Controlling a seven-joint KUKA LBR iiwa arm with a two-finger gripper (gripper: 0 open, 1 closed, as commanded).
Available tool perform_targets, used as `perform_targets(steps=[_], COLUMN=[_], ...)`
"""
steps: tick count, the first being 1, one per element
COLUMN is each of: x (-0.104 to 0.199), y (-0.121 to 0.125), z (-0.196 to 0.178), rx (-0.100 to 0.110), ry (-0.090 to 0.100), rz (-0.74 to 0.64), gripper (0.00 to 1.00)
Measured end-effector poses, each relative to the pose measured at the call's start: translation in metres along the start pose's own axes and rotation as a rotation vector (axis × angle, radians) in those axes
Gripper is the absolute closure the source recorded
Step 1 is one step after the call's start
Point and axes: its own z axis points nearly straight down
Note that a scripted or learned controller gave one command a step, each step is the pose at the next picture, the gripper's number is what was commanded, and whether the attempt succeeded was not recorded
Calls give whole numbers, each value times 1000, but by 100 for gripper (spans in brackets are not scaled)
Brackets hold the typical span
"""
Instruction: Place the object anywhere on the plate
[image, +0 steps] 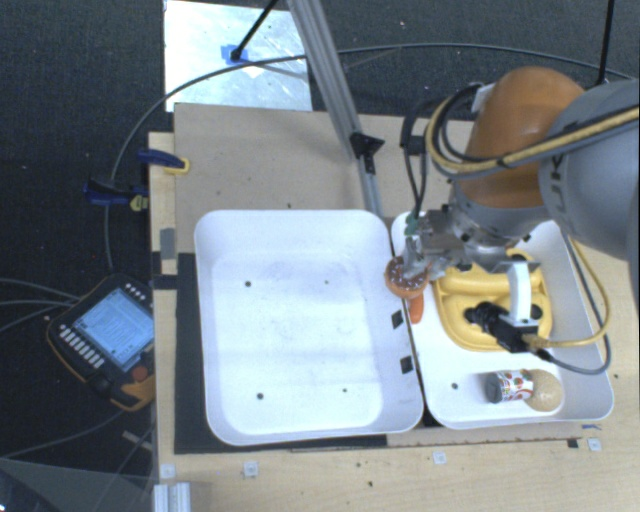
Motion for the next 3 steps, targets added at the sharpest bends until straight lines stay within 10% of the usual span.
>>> perform_targets(steps=[2,3], x=[105,101], y=[-32,-31], z=[19,18], rx=[1,-1], ry=[0,-2], rz=[-1,5], gripper=[100,0])
